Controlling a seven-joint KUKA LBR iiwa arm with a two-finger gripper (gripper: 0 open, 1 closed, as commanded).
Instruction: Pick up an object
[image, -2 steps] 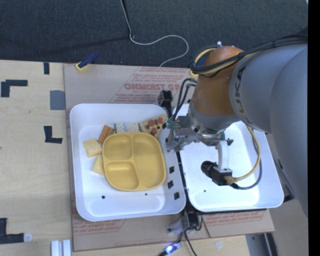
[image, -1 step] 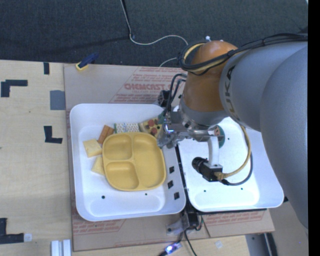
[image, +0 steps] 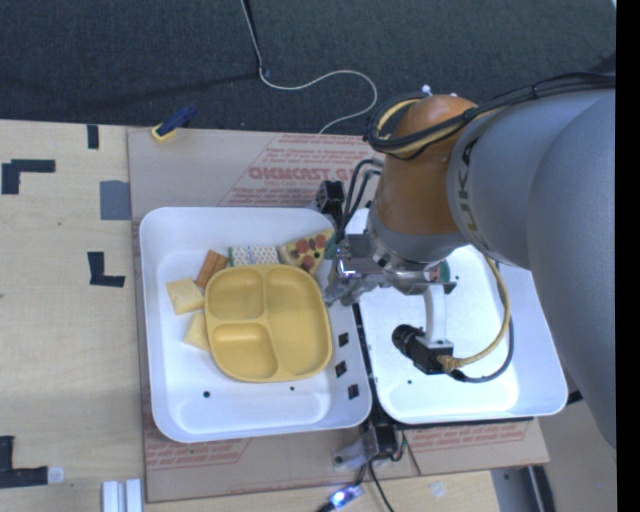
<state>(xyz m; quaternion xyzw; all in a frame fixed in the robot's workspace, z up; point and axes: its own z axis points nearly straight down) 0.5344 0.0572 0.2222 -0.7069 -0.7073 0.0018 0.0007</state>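
Left of frame centre: left bin (image: 160, 300) holds yellow divided plate (image: 268, 322), lying flat, three compartments facing up. Pale cracker-like pieces (image: 186, 296) and orange-brown piece (image: 211, 267) tucked against plate's left and upper-left edge; small patterned items (image: 282, 252) along plate's top edge. Right bin (image: 520, 395) just beside, mostly under arm (image: 440, 190). Gripper (image: 338, 268) at frame centre over divider between bins, near plate's upper right corner. Jaw state: cannot tell.

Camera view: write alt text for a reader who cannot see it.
A grey and orange robot arm reaches from the right over two white bins, its tool near the left bin's right rim. That bin holds a yellow divided plate lying over smaller items; the right bin sits beneath the arm.
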